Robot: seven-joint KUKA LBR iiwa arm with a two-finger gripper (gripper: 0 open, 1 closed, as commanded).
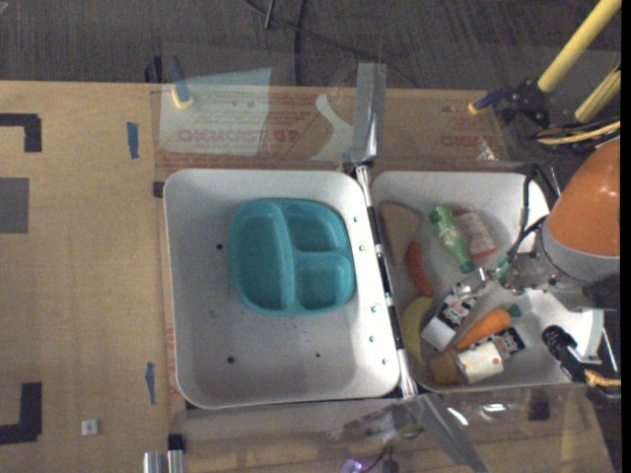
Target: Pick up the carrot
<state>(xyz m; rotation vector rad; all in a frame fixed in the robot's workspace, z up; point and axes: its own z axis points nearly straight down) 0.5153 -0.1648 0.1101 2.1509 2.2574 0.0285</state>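
The orange carrot (484,328) lies aslant in the right bin (503,187), near its front, with its thick end toward the right. My gripper (499,275) hangs just above and behind the carrot, under the grey wrist with the orange band. Nothing shows as held in it. A small black-and-white box (455,309) touches the carrot's left end, and a white cup with a red label (480,363) lies just in front of the carrot.
The right bin also holds a green bottle (452,235), a pinkish packet (478,232), a red sausage-like piece (419,267), a yellow banana (414,323) and a tan flat piece (396,221). A teal divided plate (293,255) sits in the left bin (197,343).
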